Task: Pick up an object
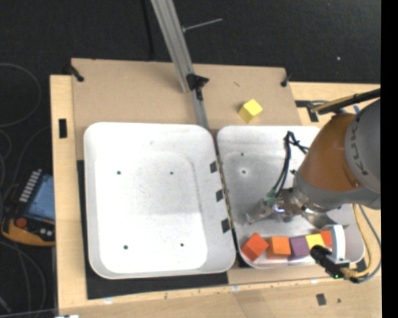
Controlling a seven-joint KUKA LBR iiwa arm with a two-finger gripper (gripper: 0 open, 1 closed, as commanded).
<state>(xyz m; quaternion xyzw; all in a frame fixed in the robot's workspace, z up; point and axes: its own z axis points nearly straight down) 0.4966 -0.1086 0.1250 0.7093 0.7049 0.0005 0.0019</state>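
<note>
Grey and orange, the arm is reaching in from the right and bending down over the right bin. Its gripper is hanging low over the middle of that bin, just above the row of blocks. Nothing is showing between its tips; how far it is spread cannot be told, since the wrist and cables are crowding that spot.

Partial white lettering is showing on the grey link at the right edge, reading roughly "KU"; the rest is cut off. No other readable writing.

Right bin: four blocks are lying along the near wall, side by side and touching or nearly so. From left: a red-orange block, tilted and slightly apart forward of the row; an orange block; a purple block; a yellow block, partly hidden by the arm's lower hardware. A further orange patch is showing just right of the yellow one; whether it is a block cannot be told.

Left bin: white floor with a few small dark dots.

One yellow cube is sitting outside both bins on the brown board, just behind the right bin's far wall.
</note>
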